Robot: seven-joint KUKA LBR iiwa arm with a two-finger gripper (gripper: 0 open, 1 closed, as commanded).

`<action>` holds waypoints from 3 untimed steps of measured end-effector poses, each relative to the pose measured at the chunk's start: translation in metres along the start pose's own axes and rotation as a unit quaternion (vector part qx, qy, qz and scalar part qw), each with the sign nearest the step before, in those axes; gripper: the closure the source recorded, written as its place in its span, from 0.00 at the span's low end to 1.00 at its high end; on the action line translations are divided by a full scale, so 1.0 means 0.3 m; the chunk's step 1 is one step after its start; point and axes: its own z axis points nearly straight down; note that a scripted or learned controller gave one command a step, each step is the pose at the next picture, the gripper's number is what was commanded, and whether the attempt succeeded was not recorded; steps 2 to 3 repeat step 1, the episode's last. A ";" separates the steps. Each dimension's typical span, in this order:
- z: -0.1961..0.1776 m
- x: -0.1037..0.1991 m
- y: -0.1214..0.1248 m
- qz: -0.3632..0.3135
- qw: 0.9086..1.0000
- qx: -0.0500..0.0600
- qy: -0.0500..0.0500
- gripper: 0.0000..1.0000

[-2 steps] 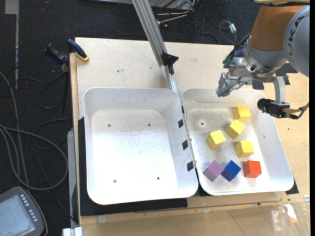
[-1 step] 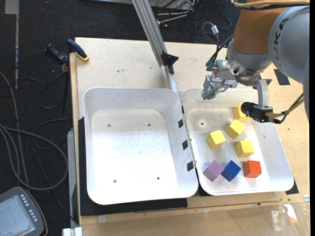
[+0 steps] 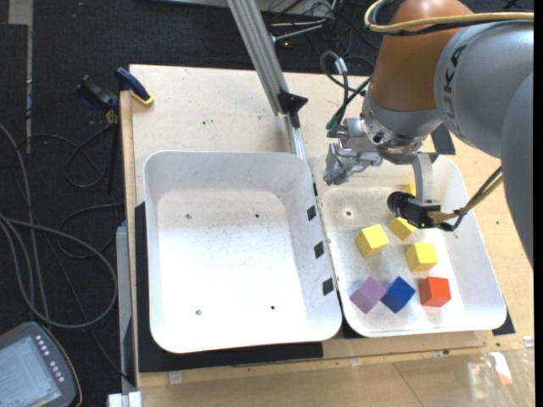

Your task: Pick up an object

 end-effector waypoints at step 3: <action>0.015 0.196 -0.045 -0.001 1.000 0.000 0.000 1.00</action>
